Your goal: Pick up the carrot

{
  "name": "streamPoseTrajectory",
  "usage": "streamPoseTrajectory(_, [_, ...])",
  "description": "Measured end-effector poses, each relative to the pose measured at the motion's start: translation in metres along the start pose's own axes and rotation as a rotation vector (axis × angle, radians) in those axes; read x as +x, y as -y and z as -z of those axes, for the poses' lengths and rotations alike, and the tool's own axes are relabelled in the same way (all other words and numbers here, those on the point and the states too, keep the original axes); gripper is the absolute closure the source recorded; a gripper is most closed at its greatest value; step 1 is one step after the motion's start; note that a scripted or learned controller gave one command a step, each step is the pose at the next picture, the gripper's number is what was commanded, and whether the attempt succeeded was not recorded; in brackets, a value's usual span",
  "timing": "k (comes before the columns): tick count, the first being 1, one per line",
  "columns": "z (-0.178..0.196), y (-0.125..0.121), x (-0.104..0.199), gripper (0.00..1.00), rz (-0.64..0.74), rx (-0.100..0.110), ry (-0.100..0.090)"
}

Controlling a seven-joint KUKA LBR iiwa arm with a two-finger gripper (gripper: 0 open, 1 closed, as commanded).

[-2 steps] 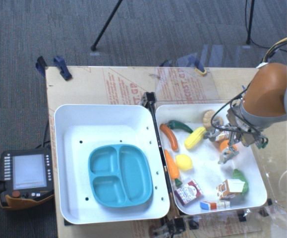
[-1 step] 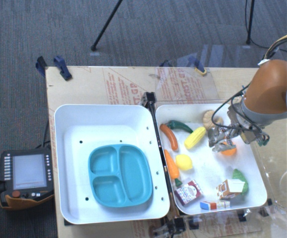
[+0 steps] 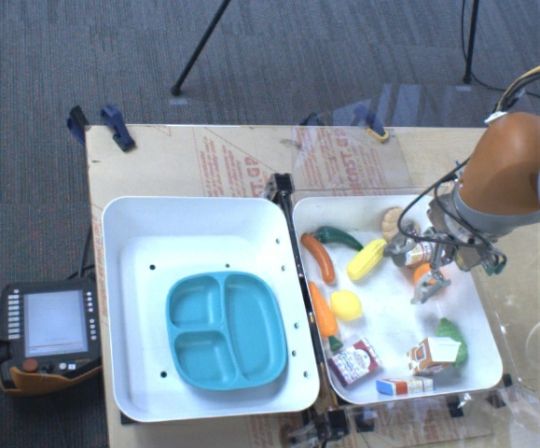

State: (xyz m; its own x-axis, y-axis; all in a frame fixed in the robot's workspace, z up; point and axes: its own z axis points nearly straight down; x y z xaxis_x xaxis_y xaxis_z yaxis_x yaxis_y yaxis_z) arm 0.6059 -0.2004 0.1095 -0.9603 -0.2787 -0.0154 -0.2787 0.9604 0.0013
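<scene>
Down at the near end of the right bin lie a small flat box, a dark red packet and a little carton with something green just behind it. Next to them, in the left bin, sits a blue plate with three parts.

A bit farther back in the right bin is the carrot. It lies along the bin's left wall, with its green end near the red packet. A yellow lemon is just beside it. Nothing is touching the carrot.

Farther back again are a red sausage, a yellow corn cob and a dark green pepper.

The arm comes in from the right and bends down over the far right part of this bin. Its gripper hangs low there, well apart from the carrot. The fingers point down at the bin floor. I cannot tell how far open they are. An orange thing shows just by them, but I cannot tell if they hold it.

Far back, the brown surface has blue clamps at its edge.
</scene>
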Motion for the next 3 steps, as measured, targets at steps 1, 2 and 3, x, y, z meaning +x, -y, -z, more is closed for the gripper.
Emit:
streamPoseTrajectory(1, [-0.022,0.003,0.016,0.0,-0.121,-0.001,-0.014])
streamPoseTrajectory(2, [-0.01,0.0,0.012,1.0,-0.115,-0.001,-0.007])
streamPoseTrajectory(3, [-0.011,0.0,0.012,0.0,-0.114,-0.001,-0.009])
